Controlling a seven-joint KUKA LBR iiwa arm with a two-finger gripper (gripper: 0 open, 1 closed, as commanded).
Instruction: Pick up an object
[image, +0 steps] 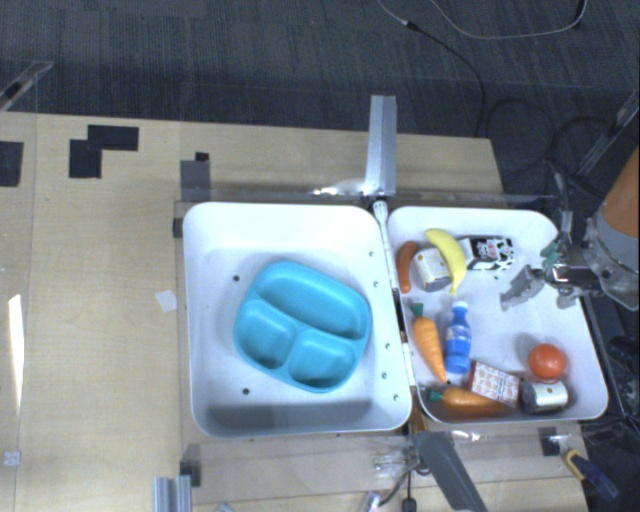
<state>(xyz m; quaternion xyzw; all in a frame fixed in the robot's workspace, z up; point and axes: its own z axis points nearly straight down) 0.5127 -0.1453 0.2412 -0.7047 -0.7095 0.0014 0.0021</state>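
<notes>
No single object had been singled out, so the likeliest targets were those nearest the gripper (535, 283): a round orange-red fruit, probably a tomato (547, 360), sat in the right bin's (590, 400) near right corner, just above a small silvery can (545, 396). To the left lay a blue bottle (457, 342) beside a carrot (428, 345), with a banana (448, 256) curving over another small can (430, 270) near the far wall. A second carrot (470, 402) and a small printed packet (493, 381) lay along the near edge.

The gripper hung at the bin's right side, over bare white floor, with nothing between its fingers; how wide they stood could not be told. This looked like the approach step, before any grasp. The next move would call for centring over one item and descending.

The left bin (210, 300) held a blue divided tray (300, 325).
</notes>
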